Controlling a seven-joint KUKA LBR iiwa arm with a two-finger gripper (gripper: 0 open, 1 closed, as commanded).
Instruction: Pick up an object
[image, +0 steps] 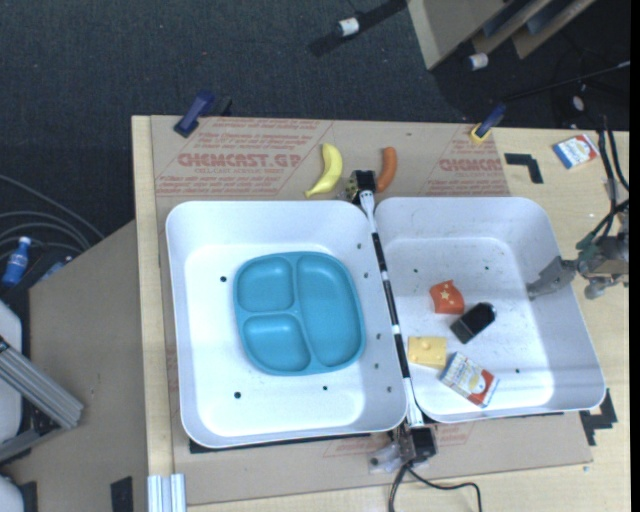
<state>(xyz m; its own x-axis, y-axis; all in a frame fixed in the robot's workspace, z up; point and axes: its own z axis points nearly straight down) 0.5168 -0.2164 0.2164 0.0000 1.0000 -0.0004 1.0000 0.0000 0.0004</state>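
A robotics lab, by every sign. Bare brown bench (250, 150) stamped with red maker's lettering, standing on dark carpet (100, 60). Two white bins (190, 250) clamped side by side, with a black cable (400, 485) trailing off the bench's near edge. Loose cables (40, 215) on the floor past the bench's left edge, and an aluminium rail (40, 385) beside them. Toy banana (326, 170) and blue clips (195, 113) along the far edge.
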